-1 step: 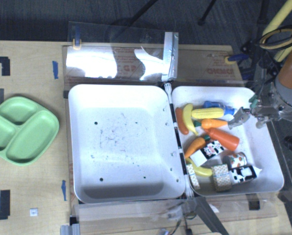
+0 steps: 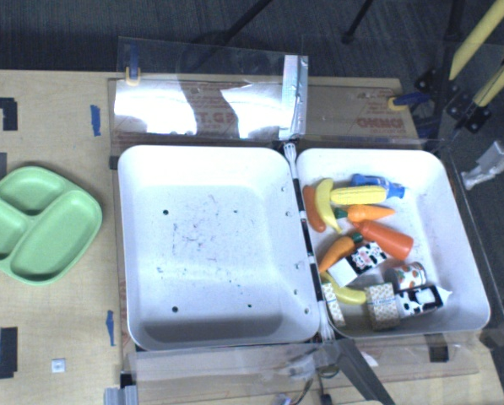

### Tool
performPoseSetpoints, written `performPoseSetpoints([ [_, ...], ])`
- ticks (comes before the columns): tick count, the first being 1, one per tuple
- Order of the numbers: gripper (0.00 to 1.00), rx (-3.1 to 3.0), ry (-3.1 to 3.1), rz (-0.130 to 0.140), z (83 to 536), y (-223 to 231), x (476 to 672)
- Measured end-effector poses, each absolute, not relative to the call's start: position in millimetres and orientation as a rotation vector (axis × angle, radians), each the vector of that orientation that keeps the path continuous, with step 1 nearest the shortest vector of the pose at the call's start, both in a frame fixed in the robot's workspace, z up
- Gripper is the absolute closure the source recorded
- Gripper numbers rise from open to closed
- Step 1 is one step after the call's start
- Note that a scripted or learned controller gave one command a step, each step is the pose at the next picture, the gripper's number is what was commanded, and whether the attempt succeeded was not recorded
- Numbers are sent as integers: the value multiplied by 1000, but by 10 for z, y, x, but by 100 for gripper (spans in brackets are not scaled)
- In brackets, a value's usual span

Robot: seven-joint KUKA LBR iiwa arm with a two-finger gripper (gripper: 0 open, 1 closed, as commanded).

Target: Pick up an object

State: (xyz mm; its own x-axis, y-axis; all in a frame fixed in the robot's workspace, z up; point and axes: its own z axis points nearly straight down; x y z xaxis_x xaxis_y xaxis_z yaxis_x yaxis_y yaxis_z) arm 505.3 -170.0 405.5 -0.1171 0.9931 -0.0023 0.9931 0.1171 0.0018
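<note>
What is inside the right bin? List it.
The right bin holds toy food in a heap: bananas, corn, carrots, a black-and-white cow-patterned item and a tape roll. Anything beneath the heap is covered.

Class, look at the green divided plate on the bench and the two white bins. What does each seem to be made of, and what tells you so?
Green divided plate: probably moulded plastic, matte, with even colour and soft rounded ridges. Left white bin and right white bin: likely thin formed plastic, smooth, slightly glossy, with rounded corners; the left one looks scuffed.

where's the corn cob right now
In the camera view, the corn cob lies near the back of the right bin, between the blue object and the carrot.
</note>
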Motion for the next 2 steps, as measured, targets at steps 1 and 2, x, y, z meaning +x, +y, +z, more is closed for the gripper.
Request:
performPoseSetpoints([
  [1, 0, 1814, 2563, 0, 3057, -2088, 4879],
  [2, 0, 1630, 2685, 1, 1738, -2239, 4802],
])
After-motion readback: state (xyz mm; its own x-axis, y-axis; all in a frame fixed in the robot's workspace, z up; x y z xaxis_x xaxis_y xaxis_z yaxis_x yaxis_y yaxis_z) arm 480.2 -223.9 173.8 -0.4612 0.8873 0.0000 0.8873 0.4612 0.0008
